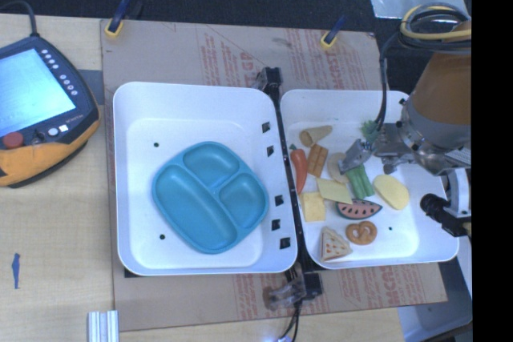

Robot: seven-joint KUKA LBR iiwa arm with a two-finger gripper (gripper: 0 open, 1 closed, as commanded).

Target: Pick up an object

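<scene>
The right bin [401,252] holds several toy foods: a carrot [299,170], a brown sausage piece [317,159], a tan piece [316,134], yellow cheese blocks [313,207], a green cucumber [361,182], a watermelon slice [358,210], a pretzel [361,233], a sandwich wedge [334,244] and a pale potato-like piece [392,191]. My gripper [353,160] reaches in from the right and hangs low over the green cucumber, fingertips close to its upper end. Nothing shows between its fingers.
The left bin [136,244] bears a blue divided plate [210,195]. A teach pendant [36,112] lies on the bench at far left. Black clips line the wall between the bins. The arm's orange band [445,88] stands over the right bin's far right side.
</scene>
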